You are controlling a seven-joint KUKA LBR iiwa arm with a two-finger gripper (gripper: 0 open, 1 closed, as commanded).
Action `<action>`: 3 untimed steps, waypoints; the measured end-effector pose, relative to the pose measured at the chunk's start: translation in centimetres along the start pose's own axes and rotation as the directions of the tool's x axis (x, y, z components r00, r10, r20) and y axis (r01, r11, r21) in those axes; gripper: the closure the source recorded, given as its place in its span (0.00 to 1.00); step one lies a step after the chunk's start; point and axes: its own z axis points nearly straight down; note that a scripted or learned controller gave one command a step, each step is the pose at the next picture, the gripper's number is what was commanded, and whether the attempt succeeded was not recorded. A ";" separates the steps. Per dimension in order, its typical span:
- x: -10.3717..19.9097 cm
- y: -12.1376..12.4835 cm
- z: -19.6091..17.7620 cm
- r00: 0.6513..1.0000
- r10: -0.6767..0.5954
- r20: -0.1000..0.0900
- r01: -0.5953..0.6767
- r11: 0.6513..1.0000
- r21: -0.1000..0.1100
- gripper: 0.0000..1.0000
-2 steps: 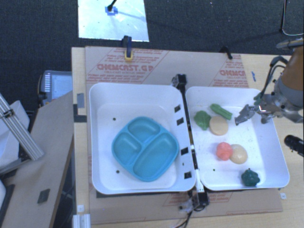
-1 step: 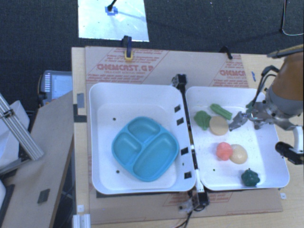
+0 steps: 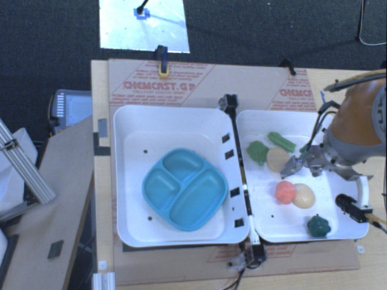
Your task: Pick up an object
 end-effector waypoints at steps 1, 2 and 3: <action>-0.1 0.2 -1.4 1.000 0.000 0.003 0.000 1.000 -0.006 1.00; -0.2 0.7 -5.8 1.000 -0.003 0.003 0.003 1.000 -0.008 1.00; -0.4 1.1 -10.1 1.000 -0.003 0.003 0.003 1.000 -0.008 1.00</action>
